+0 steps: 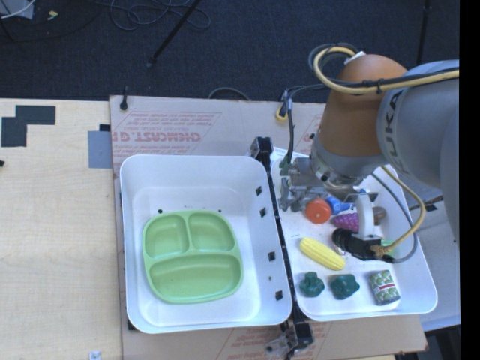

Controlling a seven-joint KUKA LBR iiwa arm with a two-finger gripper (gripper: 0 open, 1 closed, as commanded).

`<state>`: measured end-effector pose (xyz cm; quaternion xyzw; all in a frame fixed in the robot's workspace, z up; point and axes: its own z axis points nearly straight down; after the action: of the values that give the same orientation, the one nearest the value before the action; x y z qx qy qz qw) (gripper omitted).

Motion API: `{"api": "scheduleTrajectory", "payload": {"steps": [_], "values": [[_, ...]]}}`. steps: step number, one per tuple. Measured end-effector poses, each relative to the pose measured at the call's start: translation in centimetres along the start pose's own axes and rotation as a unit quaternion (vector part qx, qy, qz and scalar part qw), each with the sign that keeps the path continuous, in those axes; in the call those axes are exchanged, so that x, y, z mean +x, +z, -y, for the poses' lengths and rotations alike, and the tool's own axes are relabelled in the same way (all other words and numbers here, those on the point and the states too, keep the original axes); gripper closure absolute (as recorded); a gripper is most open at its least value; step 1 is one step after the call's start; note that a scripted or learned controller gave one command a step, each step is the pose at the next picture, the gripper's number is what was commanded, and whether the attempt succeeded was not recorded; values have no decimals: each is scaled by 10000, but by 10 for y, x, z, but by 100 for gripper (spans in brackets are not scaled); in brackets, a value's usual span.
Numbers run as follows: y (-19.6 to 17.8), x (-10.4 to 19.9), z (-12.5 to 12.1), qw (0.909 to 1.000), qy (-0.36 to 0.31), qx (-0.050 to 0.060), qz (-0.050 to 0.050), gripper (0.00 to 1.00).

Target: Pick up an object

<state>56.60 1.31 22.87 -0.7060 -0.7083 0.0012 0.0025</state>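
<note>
- The gripper (292,195) sits low at the left end of the right bin (411,265), close to the wall that this bin shares with the left bin (161,182).
- The wrist above it blocks the view, so I cannot tell whether the gripper is open or closed, and nothing can be seen held in it.
- A red-orange ball (318,211) lies just right of the gripper and a little toward the front. It is the nearest thing to it, but I cannot tell whether the two touch.
- A small blue piece (339,206) and a bunch of purple grapes (346,220) lie just beyond the ball, farther right of the gripper.
- A yellow corn cob (322,253) lies tilted in front of the gripper, near it but clearly apart.
- Two dark green lumps (311,283) (345,286) sit side by side past the corn cob, near the bin's front wall.
- A small green-and-white can (383,286) lies to their right, farthest from the gripper of the things in this bin.
- A light green divided plate (193,256) lies flat in the left bin, well apart from the gripper on the other side of the shared wall.
</note>
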Motion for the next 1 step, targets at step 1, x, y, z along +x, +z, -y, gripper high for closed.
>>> {"api": "scheduleTrajectory", "payload": {"steps": [1], "values": [[12, 49, 17, 10000, 0, 6, 1, 100]]}}
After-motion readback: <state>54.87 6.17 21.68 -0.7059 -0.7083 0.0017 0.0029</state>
